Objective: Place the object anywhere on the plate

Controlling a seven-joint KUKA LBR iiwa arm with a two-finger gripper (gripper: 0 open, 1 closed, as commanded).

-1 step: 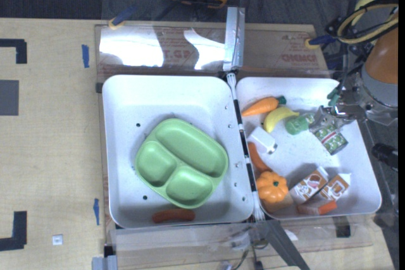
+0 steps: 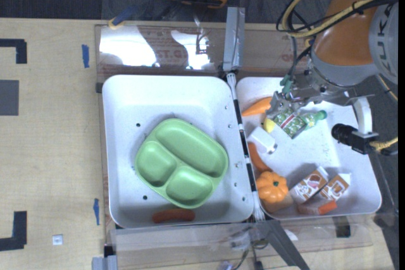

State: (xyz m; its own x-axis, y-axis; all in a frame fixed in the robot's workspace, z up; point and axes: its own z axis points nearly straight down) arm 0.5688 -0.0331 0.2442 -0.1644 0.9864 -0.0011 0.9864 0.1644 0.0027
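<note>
Left bin (image 2: 120, 136) holds a green divided plate (image 2: 181, 162); a red sausage-like item (image 2: 174, 216) lies at the bin's near edge, off the plate. Right bin (image 2: 361, 180) holds a green bottle (image 2: 297, 122), small orange pumpkin (image 2: 273, 187), two cartons (image 2: 323, 186), and carrots (image 2: 256, 107). Carton and bottle labels are too small to read; "KU" shows on the arm. Arm (image 2: 354, 28) reaches in from the right, wrist angled down over the bottle. Gripper (image 2: 286, 98) sits at the bottle's upper end; whether it is clenched or released cannot be told
</note>
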